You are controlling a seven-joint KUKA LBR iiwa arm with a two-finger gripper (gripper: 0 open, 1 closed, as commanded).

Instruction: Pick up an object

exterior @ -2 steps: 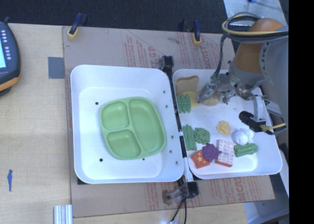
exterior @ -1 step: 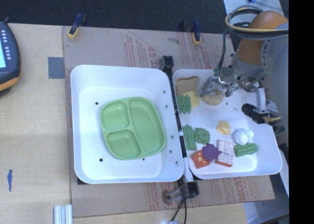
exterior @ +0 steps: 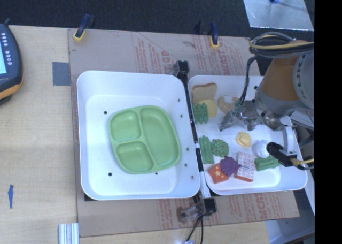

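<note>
We see gripper [exterior: 233, 119] low in right bin [exterior: 288, 184], fingers spread, nothing between them. Yellow toy [exterior: 243, 139] just below-right of fingers, nearest pick. Green broccoli [exterior: 201, 112] further left. Far left: green plate [exterior: 143, 139] in other bin.

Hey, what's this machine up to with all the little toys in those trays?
A robot arm reaches in from the right, and its end effector sits low over the right bin, which holds a jumble of small toy foods: a slice of toast, green pieces, a purple piece and a yellow one. It is meant to pick one up, but I can't see anything clearly gripped yet. The left bin holds a green divided plate.
</note>
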